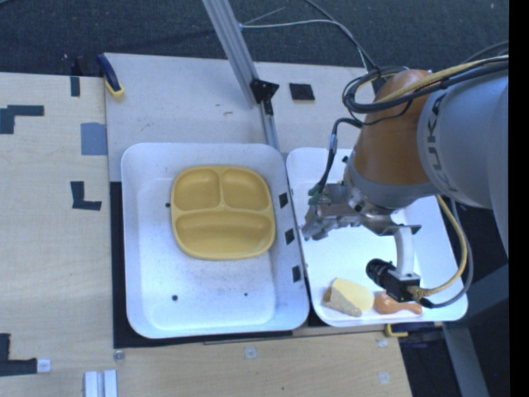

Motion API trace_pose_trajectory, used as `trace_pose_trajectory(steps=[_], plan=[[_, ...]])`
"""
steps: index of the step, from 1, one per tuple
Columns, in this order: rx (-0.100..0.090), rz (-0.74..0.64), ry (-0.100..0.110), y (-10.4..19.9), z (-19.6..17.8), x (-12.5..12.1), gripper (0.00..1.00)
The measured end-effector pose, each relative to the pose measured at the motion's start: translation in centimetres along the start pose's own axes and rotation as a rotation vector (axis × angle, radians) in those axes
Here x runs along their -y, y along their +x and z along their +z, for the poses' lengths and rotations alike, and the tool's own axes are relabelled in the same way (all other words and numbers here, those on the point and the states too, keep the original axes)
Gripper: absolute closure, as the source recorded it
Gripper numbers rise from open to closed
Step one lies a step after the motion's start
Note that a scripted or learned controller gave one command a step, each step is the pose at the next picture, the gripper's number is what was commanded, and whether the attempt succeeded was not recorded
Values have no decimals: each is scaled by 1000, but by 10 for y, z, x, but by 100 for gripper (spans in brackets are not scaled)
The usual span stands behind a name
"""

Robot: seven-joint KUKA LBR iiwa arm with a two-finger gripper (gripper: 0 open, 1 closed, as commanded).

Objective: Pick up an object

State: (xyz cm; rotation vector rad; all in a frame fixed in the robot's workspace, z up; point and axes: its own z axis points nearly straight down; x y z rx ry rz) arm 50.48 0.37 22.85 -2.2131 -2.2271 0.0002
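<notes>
Nearest the camera looms the grey arm [463, 139] with its orange band [397, 131], reaching in from the right over the right bin [310, 168]. Its claw [318, 222] hangs above the left part of that bin, close to the divide between the two bins; how wide it stands I cannot tell, as the wrist hides it from above. At the near end of the right bin lie a pale yellow wedge [347, 296] and, just right of it, a small orange object [395, 306], both well apart from the claw. A yellow divided plate [223, 212] rests in the far half of the left bin [149, 304]. Both bins sit on the bench [50, 222].
</notes>
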Motion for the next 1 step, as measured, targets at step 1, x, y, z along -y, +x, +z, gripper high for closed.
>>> trace_pose_trajectory(steps=[1], plan=[[1,-1,0,49,7,-19,100]])
